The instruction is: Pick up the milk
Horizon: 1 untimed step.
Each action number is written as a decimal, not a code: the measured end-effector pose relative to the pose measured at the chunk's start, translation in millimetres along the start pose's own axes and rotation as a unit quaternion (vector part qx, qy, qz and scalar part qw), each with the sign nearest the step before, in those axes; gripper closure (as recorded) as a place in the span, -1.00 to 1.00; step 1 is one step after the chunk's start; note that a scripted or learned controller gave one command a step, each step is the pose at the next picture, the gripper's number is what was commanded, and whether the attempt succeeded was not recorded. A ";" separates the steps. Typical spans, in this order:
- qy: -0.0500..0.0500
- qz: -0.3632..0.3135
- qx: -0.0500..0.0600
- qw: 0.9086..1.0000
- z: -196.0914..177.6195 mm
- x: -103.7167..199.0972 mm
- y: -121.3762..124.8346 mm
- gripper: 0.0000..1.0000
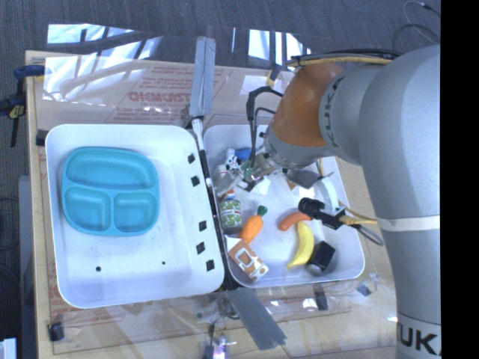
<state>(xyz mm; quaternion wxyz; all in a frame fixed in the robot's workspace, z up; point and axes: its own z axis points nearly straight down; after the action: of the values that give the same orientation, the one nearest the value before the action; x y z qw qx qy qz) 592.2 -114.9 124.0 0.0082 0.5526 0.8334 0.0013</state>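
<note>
End effector [251, 167] over the right bin [352, 264] — its grip cannot be told.
Milk carton [248, 259] lies well below it; one banana [301, 245], two carrots.

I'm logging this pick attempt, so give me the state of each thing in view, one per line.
blue divided tray: lying flat in the left bin, compartments bare
milk carton: on its side at the right bin's near edge, not gripped
banana: lying loose in the right bin
carrot: lying loose, beside the can
can: lying on its side by the divider
gripper: low over the right bin's far left part
</note>
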 end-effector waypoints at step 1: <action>0.000 -0.022 -0.005 1.000 17.2 -50.0 24.6 -1.00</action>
<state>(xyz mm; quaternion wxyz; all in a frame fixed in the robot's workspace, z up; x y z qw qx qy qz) 634.6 -151.5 107.7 0.0115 0.5337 0.8456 0.0053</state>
